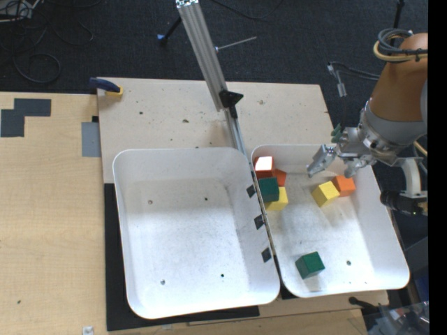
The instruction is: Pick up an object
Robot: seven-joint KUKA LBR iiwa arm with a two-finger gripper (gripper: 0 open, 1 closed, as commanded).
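My gripper (338,166) hangs over the far part of the right bin (391,257), open, with nothing between its fingers. Just below it lie a yellow block (325,192) and an orange block (345,184), side by side. A green block (309,264) sits alone near the bin's front. Against the bin's left wall a cluster is packed together: a white block (263,164), an orange block (280,177), a dark green block (268,188) and a yellow block (279,198).
The left bin (140,187) lies next to the right one, sharing a wall with black clips (257,220). A slanted aluminium bar (206,54) rises behind the bins. A blue and yellow clamp (106,86) lies at the bench's far left corner.
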